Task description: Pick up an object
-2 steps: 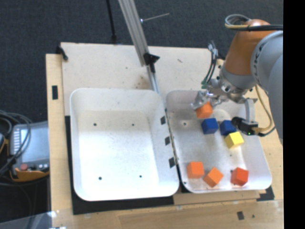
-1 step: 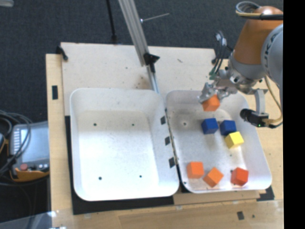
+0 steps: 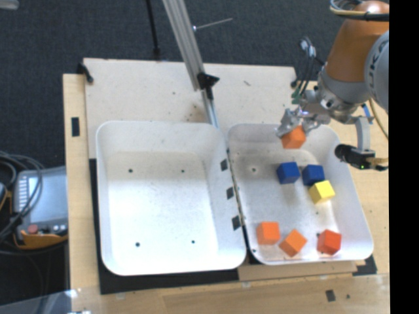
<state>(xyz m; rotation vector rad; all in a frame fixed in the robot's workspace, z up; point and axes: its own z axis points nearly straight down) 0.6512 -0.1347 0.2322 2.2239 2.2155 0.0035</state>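
Presently noted: gripper (image 3: pixel 294 128) above the far end of the right bin (image 3: pixel 353 195), fingers closed on an orange block (image 3: pixel 294 137), lifted clear of the bin floor. Grey arm (image 3: pixel 350 51) entering from the right. Resting in the same bin: two blue blocks (image 3: pixel 287 173) side by side, yellow block (image 3: pixel 322 191) just beside them, two orange blocks (image 3: pixel 268 232) and a red block (image 3: pixel 329 242) along the near wall. Left bin (image 3: pixel 111 175) alongside, walls touching.

- White bins: two, left bin (image 3: pixel 118 175) and right bin (image 3: pixel 353 214).
- Orange blocks: three (image 3: pixel 294 137), (image 3: pixel 268 232), (image 3: pixel 294 242).
- Blue blocks: two (image 3: pixel 287 173), (image 3: pixel 313 174).
- Yellow block (image 3: pixel 322 191): one.
- Red block (image 3: pixel 329 242): one.
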